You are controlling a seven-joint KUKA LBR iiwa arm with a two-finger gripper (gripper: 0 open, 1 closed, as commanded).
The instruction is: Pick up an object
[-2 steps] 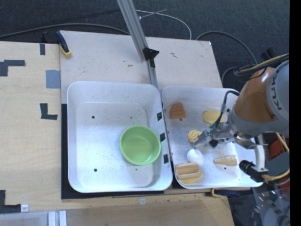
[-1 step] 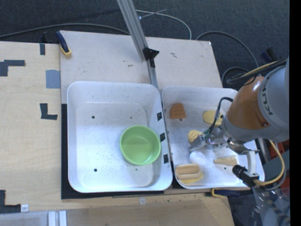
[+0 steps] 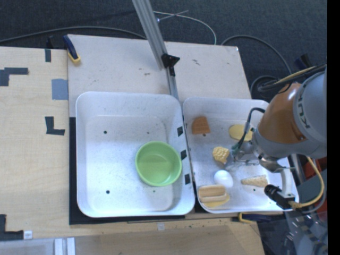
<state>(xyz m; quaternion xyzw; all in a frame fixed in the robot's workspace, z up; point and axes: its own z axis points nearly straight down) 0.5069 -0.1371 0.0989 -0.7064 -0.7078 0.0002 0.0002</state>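
— Hidden or hard to read?

— Jaws point(image 3: 237, 155) low in the right bin point(image 3: 223, 106), near its middle, mostly covered by the grey and orange arm point(image 3: 289, 124) coming in from the right edge. Cannot tell how far apart the jaws stand, nor whether anything sits between them. Dark cable looping over the wrist, adding clutter there. Yellow round piece point(image 3: 237, 131) partly masked by the arm, toward the far right corner of that bin. Right rim of the bin also covered by the arm.

— Things to pick?

— All in the right bin. Brown bread-like piece point(image 3: 200, 125) toward the far left corner. Yellow lumpy piece point(image 3: 220, 154) near the middle, just left of the jaws; touching or not, impossible to say. White ball point(image 3: 223, 178) nearer the front, just beside a tan bun-shaped piece point(image 3: 213, 195) at the front left corner. Pale wedge point(image 3: 254, 181) toward the front right, below the arm.

— And around?

— Left bin point(image 3: 87, 142) beside it, rims touching, holding a green bowl point(image 3: 158, 163) upright toward its front right corner. Slanted metal pole point(image 3: 151, 25) crossing the far edge of the surface point(image 3: 117, 62), ending at a black clamp point(image 3: 170, 60) above the seam between the bins. Blue and yellow clip point(image 3: 71, 49) at the far left corner of the surface. Thin cables on the dark floor beyond. Pale wooden panel point(image 3: 26, 142) with grey and black tape marks on the left, cut off by the frame.
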